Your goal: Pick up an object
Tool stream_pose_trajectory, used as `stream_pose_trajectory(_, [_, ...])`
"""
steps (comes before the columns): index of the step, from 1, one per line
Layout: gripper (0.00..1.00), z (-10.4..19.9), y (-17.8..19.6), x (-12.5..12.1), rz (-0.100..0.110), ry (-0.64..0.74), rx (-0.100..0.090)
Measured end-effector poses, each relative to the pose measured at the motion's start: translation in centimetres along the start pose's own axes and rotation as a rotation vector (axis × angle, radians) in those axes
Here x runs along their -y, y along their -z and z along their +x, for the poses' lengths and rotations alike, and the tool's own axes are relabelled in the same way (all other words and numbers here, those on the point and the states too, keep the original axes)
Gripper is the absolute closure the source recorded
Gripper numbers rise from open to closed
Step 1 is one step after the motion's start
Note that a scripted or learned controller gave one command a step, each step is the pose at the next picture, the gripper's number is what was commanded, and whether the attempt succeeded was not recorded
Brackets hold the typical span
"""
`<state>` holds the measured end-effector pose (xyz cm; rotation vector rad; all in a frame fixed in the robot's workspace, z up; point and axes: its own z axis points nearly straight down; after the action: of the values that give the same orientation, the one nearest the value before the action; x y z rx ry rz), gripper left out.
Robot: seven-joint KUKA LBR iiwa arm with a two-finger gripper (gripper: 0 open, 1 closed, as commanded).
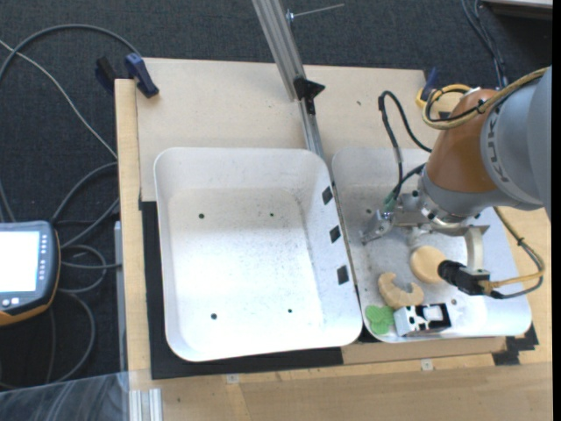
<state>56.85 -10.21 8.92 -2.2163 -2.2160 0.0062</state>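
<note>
In the right bin (355, 182), several small objects lie near the front edge: a tan rounded piece (426, 262), a tan curved piece (399, 289), a green flat object (378, 319) and a black-and-white box (424, 317). My gripper (379, 223) hangs low over the middle of this bin, pointing left from the grey wrist (447, 202) under the orange band (458, 152). It sits up and to the left of the objects, and nothing shows in it. The wrist hides part of the bin floor.
The left bin (175, 178) lies beside the right one, with a speckled floor. A metal pole (280, 42) slants down from the top to the bins' shared edge. Black cables (396, 139) loop over the right bin's back. A blue clamp (140, 73) sits at the bench's far left corner.
</note>
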Motion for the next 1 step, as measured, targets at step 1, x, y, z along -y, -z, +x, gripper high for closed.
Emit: stream_pose_trajectory(1, [1.00,0.02,1.44,-0.21,-0.008,0.000,0.000])
